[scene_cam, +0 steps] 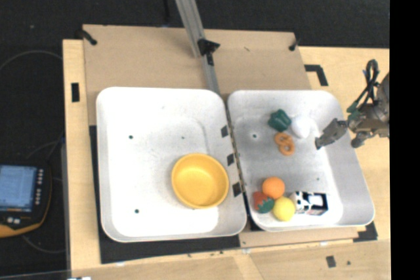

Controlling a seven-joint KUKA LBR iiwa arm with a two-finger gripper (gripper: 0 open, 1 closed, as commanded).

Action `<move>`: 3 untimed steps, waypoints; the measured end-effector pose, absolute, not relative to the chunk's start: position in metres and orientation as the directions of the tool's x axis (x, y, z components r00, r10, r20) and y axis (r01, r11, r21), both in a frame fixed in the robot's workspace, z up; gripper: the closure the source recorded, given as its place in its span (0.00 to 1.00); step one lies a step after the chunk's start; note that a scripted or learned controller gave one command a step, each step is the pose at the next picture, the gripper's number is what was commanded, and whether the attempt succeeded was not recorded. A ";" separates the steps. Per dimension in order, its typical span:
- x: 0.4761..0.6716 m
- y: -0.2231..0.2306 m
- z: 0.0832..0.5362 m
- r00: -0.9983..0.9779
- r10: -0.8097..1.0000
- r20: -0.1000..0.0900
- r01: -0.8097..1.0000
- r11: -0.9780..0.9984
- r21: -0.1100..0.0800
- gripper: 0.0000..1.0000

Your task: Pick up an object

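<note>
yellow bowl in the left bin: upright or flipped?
Upright. The bowl shows its open mouth to the camera, with the rim ringing a hollow inside. Nothing visible in it. It sits at the lower right of the left bin.

my gripper (340,133) hangs over the right edge of the right bin (348,174), with a ball (302,127), a block (279,119) and a small ring (285,143) just to its left. nearer the camera than my gripper, in that bin's front part, two round fruits (273,187) and a small box (310,202) huddle together. far to my left, past the divide, a bowl (199,180) sits in the left bin (131,160).
</note>
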State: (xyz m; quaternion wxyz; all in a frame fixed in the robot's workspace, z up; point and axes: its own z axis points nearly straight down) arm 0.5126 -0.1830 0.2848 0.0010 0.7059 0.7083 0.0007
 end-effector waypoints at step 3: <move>0.522 -0.187 0.177 0.001 1.000 -0.001 1.000 -0.001 -0.003 0.00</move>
